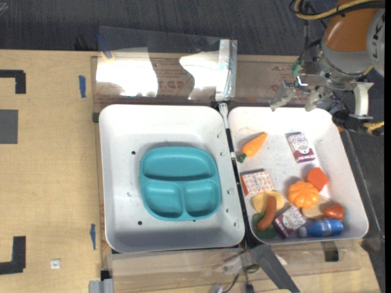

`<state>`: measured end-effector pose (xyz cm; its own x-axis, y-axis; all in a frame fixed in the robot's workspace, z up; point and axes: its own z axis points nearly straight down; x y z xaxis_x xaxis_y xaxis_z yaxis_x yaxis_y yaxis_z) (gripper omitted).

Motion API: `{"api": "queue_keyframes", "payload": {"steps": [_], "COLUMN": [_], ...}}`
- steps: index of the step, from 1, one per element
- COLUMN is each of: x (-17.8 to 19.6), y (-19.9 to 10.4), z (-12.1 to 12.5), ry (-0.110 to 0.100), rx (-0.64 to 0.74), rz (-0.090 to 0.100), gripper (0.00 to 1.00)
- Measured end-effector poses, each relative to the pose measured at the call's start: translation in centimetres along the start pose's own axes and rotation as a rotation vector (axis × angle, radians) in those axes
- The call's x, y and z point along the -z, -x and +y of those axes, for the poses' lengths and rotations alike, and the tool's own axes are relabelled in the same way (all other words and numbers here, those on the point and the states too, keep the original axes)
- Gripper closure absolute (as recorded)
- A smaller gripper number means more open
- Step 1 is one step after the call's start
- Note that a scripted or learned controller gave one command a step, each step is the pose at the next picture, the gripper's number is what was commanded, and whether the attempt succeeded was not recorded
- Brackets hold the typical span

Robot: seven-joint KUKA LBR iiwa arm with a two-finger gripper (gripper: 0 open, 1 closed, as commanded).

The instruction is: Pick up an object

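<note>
Two shallow white bins side by side on a light wooden bench [43,182], edges touching along the centre seam.

Left bin [116,133]: smooth white plastic, rounded corners, small dark holes in the floor. Holds one teal tray [179,182], glossy, rounded rectangle, three compartments — one long at the top, two smaller below. Tray flat at bin centre.

Right bin [348,163]: same white plastic, floor faintly speckled. Contents mostly toward the near edge:
- Orange carrot [255,143], tapered, green stub at the lower left, lying alone in the upper left area, well apart from the cluster.
- White-and-maroon carton [300,147], boxy, upper middle.
- Flat patterned red-and-white packet [256,181], near the seam.
- Orange pumpkin [303,193], ribbed and rounded, touching an orange-red block [317,177] above it.
- Yellow rounded piece [264,200] beside a brown-red sausage shape [266,215].
- Small maroon-and-white box [288,221], next to a blue cylinder [322,227] lying on its side along the near wall.
- Red rounded piece [333,212] at the right of the cluster.

Clear plastic sheet [165,72], reflective, behind the left bin.

Arm entering from the right, orange band up at the top right corner. Gripper [298,99] above the far rim of the right bin, pointing down; grey fingers spread apart, nothing between them, well apart from all objects.
</note>
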<state>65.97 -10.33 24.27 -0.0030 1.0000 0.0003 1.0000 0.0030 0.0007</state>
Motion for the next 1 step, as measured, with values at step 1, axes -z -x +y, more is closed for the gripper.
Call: {"api": "queue_keyframes", "payload": {"steps": [1], "x": [-12.9], "y": [2.29], "z": [-3.53], "ry": [-0.006], "rx": [0.28], "rz": [0.002], "gripper": [0.0]}}
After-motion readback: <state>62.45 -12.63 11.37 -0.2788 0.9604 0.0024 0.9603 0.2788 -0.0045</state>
